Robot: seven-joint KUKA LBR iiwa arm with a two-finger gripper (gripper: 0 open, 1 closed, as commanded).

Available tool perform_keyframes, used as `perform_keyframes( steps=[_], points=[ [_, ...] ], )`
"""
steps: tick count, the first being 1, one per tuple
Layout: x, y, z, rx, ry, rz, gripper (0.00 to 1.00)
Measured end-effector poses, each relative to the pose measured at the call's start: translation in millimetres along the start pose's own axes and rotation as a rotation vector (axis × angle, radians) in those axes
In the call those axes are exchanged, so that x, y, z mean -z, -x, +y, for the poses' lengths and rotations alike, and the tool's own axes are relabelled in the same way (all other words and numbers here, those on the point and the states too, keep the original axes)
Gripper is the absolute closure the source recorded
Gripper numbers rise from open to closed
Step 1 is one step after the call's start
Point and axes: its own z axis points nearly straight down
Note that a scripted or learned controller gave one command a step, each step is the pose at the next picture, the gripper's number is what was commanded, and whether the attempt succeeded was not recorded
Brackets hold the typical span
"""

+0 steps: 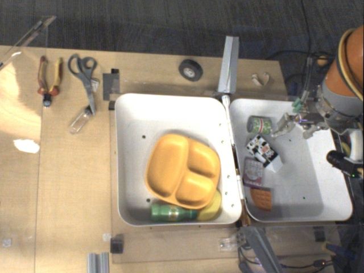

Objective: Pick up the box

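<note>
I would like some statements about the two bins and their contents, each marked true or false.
1. The yellow divided plastic tray lies in the left white bin. True.
2. The small black-and-white patterned box lies in the left bin. False: it lies in the right white bin.
3. The green bottle lies beside the tray's near edge. True.
4. The grey-handled scissors lie inside a bin. False: they lie on the wooden bench.

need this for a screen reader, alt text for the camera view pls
A gripper hovers over the right bin, near a small can, a patterned box and flat packets. The left bin holds a yellow divided tray over a green bottle.
</note>
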Motion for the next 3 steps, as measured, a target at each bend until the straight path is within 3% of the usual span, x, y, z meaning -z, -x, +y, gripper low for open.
perform_keyframes(
  steps=[1,2,3],
  points=[
    [-119.1,-20.1,-23.2,-0.073,0.0,0.0,0.0],
    [-139.0,-35.3,-49.0,-0.006,0.034,-0.005,0.0],
    [-127.0,-38.0,-45.7,0.0,0.041,-0.002,1.0]
  ],
)
